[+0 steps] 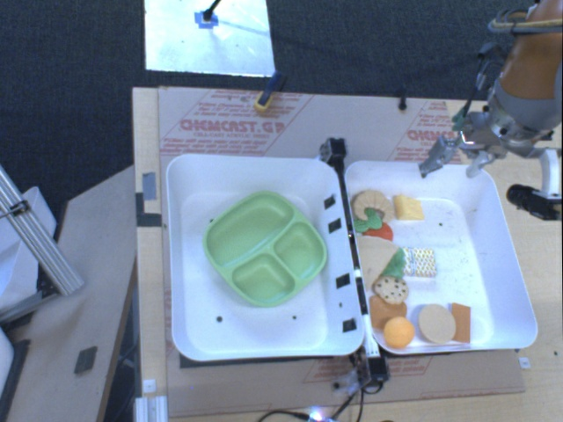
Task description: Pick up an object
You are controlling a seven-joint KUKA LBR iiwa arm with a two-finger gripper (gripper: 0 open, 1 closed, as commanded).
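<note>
My gripper [455, 163] hangs over the far edge of the right bin [501, 262], fingers spread apart with nothing between them. Below it, toy food lies along the bin's left side: a yellow cheese wedge [407, 207], a round cookie with a red and green piece [371, 211], a patterned wafer block [420, 262], a chocolate chip cookie [390, 288], an orange ball [398, 331], a pale round disc [435, 323] and an orange block [460, 321]. The cheese wedge is the item nearest to the gripper, lying apart from it.
The left bin [189, 200] holds a green divided plate [265, 248]. A black clipped divider [345, 236] runs between the two bins. The bins sit on a cardboard sheet [229, 126]. A yellow clip [264, 100] lies at the back.
</note>
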